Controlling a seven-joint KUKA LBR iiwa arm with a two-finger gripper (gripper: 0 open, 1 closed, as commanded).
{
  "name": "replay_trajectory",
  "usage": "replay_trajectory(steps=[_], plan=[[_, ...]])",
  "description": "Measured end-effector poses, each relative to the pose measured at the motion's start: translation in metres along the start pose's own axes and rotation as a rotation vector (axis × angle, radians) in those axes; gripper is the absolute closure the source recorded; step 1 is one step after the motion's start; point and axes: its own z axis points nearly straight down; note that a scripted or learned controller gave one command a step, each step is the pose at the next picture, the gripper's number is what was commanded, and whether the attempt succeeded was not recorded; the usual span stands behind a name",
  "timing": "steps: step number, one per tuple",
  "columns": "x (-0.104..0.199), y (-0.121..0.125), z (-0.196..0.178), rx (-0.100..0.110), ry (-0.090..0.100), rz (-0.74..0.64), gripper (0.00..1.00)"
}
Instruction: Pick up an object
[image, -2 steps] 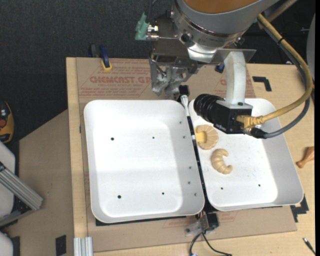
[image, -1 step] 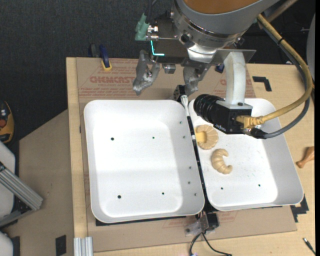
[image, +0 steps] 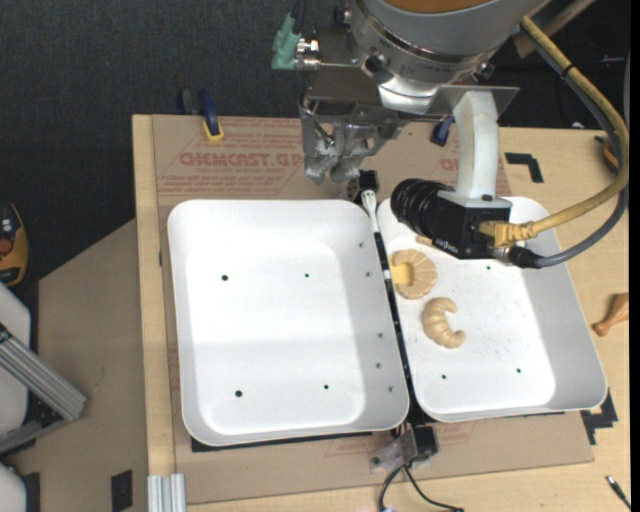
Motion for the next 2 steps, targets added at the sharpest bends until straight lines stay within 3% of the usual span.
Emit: replay_trajectory(steps=[1,2], plan=[[0.0,0.0,0.001,0.002,-0.001,0.0,0.0],[0.001,0.0,-0.01,-0.003,0.001,-0.001,1.0]])
